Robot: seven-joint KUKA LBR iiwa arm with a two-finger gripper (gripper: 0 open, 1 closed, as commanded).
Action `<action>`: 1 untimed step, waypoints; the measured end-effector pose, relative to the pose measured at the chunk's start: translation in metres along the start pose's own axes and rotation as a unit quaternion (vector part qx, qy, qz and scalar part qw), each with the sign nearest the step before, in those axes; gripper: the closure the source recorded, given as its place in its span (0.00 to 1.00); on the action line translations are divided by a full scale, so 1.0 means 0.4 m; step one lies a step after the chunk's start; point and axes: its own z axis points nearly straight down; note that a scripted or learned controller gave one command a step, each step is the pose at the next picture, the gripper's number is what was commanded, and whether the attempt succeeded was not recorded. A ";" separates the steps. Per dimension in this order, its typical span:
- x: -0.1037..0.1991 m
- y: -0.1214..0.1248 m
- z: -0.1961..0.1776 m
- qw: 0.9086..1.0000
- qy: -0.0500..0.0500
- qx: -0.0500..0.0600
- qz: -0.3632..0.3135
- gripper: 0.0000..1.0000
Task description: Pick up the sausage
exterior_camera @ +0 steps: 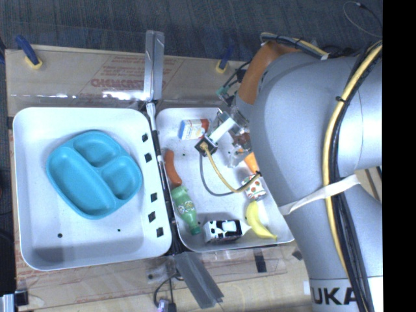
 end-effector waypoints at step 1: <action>0.062 -0.133 0.000 0.997 0.002 0.000 0.072 0.00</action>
